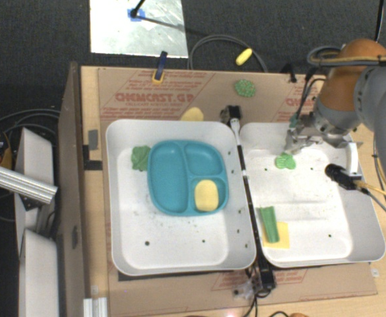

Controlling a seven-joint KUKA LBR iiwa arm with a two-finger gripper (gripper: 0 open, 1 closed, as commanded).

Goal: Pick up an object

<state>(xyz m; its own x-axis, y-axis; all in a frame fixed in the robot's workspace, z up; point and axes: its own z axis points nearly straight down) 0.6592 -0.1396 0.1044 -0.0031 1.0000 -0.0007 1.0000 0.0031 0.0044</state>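
at the lower middle of the frame we are seeing a green-and-yellow sponge (272,226) lying in the right bin (311,197). farther up, the small green object (285,162) is sitting just under the gripper (297,140); it is probably light and soft, best pinched across its middle. we cannot tell how the pincer stands.

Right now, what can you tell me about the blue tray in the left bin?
The blue tray is a rounded, shallow dish that looks like plastic, divided into three compartments. It lies flat near the middle of the left bin. A yellow lump sits in its lower right compartment; the other two hold nothing I can see. A green leafy piece lies against its upper left edge. The gripper is over the right bin, away from it.
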